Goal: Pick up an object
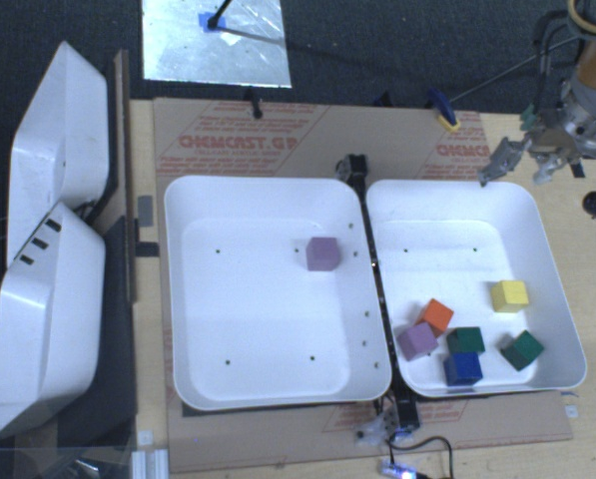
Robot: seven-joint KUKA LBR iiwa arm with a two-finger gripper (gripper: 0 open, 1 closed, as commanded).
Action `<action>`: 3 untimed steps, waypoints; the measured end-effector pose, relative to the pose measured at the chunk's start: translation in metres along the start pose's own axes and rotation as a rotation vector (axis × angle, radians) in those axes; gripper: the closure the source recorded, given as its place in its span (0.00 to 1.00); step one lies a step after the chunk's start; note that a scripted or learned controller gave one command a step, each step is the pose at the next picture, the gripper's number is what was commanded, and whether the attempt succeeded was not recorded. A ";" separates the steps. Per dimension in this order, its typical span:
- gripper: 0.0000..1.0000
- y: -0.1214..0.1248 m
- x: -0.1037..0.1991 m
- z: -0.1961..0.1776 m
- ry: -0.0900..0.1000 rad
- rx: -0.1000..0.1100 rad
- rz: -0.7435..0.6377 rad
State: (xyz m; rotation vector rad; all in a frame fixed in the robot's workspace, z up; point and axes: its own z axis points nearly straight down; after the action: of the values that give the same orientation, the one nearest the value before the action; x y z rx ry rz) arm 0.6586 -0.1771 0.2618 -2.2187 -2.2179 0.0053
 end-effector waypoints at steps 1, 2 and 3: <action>0.00 0.001 0.000 -0.004 -0.001 -0.007 -0.001; 0.00 -0.009 0.002 0.047 0.000 -0.003 -0.001; 0.00 -0.009 0.003 0.110 0.000 -0.002 -0.001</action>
State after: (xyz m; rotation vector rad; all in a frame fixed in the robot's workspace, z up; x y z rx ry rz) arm 0.6491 -0.1743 0.1521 -2.2188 -2.2197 0.0033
